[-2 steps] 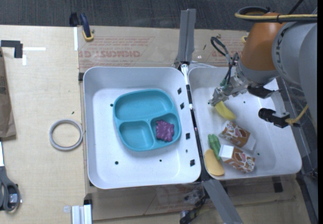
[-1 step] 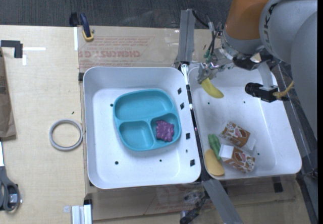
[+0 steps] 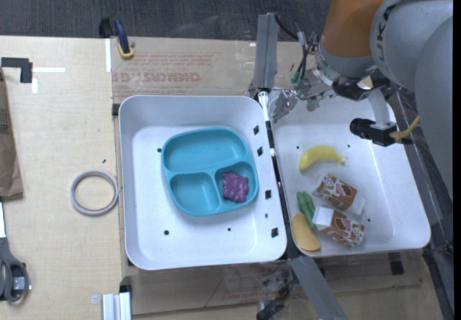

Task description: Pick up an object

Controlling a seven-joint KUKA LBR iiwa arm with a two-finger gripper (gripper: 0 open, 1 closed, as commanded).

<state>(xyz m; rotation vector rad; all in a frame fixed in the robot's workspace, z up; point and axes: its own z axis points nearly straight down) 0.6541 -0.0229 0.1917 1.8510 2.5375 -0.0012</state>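
From above, the arm (image 3: 403, 30) reaches in over the far edge of the right bin (image 3: 403, 189), its jaws (image 3: 299, 99) hanging near the divider between the bins; whether they are open or closed I cannot tell, and nothing shows between them. The banana (image 3: 321, 157) lies in that bin, nearer the camera than the jaws and apart from them. A blue tray (image 3: 205, 167) sits in the left bin (image 3: 144, 189).
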